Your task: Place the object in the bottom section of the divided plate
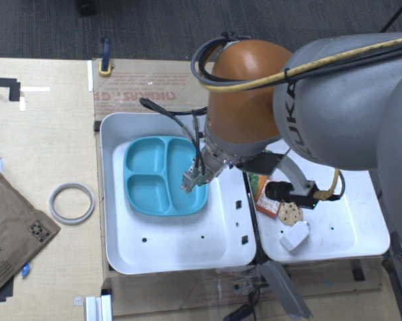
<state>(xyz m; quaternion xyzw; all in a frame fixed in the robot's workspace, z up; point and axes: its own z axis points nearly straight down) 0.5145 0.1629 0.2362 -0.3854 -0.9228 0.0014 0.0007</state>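
From the camera view, the grey arm (348, 99) reached in from the right, its orange band (244, 92) bulking over the seam between the two white bins. The hand (192, 179) hung low over the right edge of the blue divided plate (147, 192), which lay in the left bin (167, 246). Whether the hand gripped anything could not be told: its tips were small and blurred against the plate, with a greenish smudge there that might have been an object or part of the tool. The plate's two smaller sections lay to the left of the hand, and the long section ran directly beneath it.

To the right of the hand, across the divider, the right bin (348, 239) held a cluster of things: an orange packet (267, 207), a speckled biscuit-like round piece (289, 213) touching it, and a white block (295, 237) just below those. Well to the left of the hand, outside the bins, a grey ring (71, 202) lay on the worktop (33, 139) beside a brown cardboard box (10, 233)
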